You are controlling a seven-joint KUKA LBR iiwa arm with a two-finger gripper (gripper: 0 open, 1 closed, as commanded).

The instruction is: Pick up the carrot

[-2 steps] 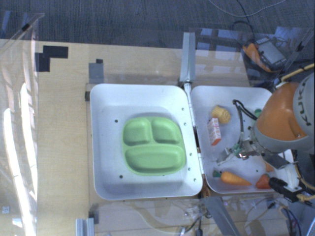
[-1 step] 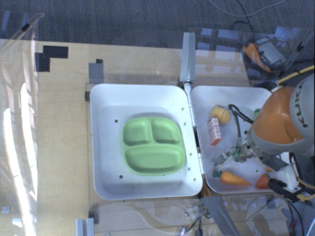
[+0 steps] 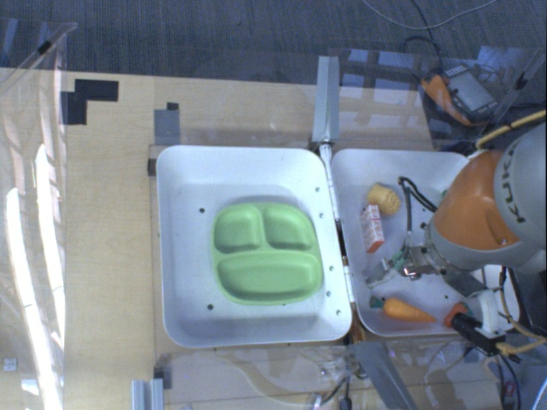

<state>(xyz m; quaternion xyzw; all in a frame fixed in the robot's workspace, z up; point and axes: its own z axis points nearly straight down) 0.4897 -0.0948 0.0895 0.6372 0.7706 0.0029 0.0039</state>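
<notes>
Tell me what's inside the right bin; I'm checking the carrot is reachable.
The right bin holds the carrot, a small carton and a corn cob. The arm covers its right part.

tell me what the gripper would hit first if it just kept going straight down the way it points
Most likely the bare white floor of the right bin. The gripper points down just above and left of the carrot, which lies a little nearer the front wall, so a straight descent may miss it. Depth is hard to judge from this slanted view.

My arm [image 3: 504, 195] is grey with a rounded orange band above the wrist and dark lettering on the grey shell. Black cables loop beside it, and my gripper [image 3: 395, 267] is bare metal.
</notes>
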